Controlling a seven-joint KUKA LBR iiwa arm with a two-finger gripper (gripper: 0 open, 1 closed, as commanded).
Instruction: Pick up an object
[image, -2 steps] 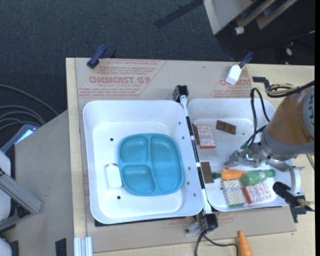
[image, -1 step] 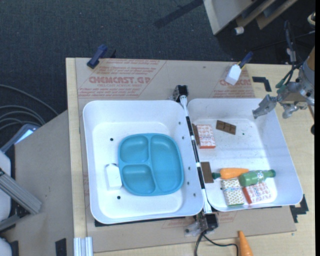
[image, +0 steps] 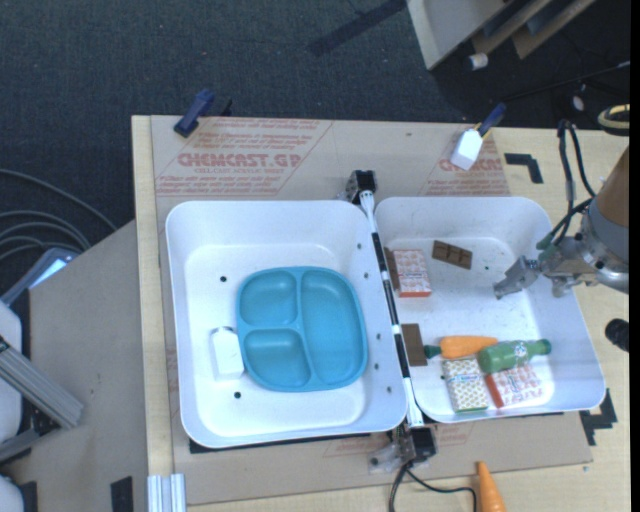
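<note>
My gripper (image: 512, 279) hangs over the right side of the right bin (image: 572, 330), above bare white floor, with nothing visibly in it. To its left lie a brown bar (image: 452, 255) and a red and white box (image: 410, 272). Below it, near the bin's front, an orange carrot (image: 462, 347) lies end to end with a green bottle (image: 512, 353). Under those sit two printed packets (image: 466, 385) (image: 521, 383). A small brown block (image: 412, 345) lies by the divider.
The left bin (image: 190, 300) holds a blue divided plate (image: 300, 327) and a small white object (image: 227, 352) at the plate's left. A white and blue clamp (image: 470, 145) sits on the bench behind the right bin. Cables hang by the arm at the right.
</note>
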